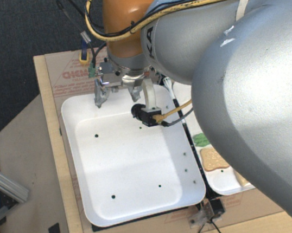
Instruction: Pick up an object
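Observation:
My gripper (116,95) hangs over the far rim of the left white bin (94,203), below the arm's orange band. Its grey fingers (99,96) stand well apart, open, with nothing between them. In the sliver of the right bin (223,186) that shows past the arm lie a tan, toast-like flat piece (214,160) and a small green object (200,141). The arm's big grey body hides the rest of that bin.
A black fitting with a yellow-tipped cable (147,115) hangs from the wrist over the left bin's far right part. Brown cardboard (58,154) lies under both bins. A cable connector (211,210) sits at the bench's front edge.

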Motion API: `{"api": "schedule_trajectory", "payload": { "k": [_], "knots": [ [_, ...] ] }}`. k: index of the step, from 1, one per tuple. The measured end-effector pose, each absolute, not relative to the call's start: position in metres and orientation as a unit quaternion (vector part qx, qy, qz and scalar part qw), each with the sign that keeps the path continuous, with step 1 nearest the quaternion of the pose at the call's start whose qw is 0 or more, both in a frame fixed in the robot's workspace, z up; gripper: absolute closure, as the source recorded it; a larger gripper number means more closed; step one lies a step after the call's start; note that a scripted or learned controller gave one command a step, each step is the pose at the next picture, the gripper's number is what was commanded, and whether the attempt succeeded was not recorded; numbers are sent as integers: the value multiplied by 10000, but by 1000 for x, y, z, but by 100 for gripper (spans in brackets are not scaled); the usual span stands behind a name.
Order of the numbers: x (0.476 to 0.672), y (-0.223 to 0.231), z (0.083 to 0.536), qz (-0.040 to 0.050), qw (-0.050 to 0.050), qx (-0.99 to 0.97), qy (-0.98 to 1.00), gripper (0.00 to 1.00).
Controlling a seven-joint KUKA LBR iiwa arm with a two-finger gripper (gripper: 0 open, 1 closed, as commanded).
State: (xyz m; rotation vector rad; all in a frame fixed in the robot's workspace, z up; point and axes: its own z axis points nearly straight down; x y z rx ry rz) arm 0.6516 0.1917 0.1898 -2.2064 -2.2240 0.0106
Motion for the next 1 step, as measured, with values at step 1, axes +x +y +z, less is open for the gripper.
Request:
{"api": "schedule_trajectory", "payload": {
  "k": [1],
  "knots": [
    [655, 186, 208, -5, -1, -7064, -7078, 100]
  ]
}}
